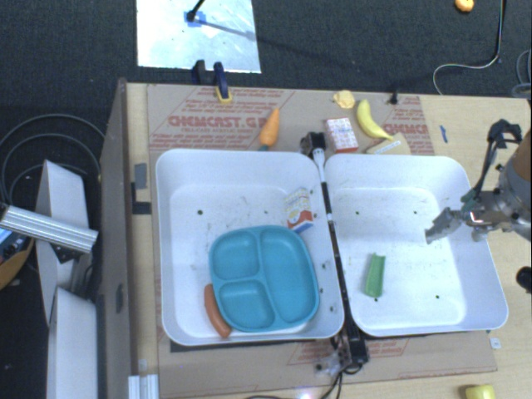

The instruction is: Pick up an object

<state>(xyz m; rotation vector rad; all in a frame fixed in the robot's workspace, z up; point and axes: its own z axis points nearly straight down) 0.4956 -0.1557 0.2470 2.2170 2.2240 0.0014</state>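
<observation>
A green oblong object [375,274] lies in the right bin [416,173], left of its middle. The gripper [439,228] hangs over the right side of that bin, up and to the right of the green object and apart from it. Nothing shows in its grasp. In the left bin [191,189] a blue divided plate [263,277] rests at the front. An orange sausage [216,310] lies along the plate's lower left edge. A small white, red and blue carton [300,209] sits near the wall between the bins.
Behind the bins on the cardboard lie a carrot [268,128], a small box [342,134], a banana [368,120] and a blue and yellow clamp [218,77]. The arm [503,202] crosses the right bin's right rim.
</observation>
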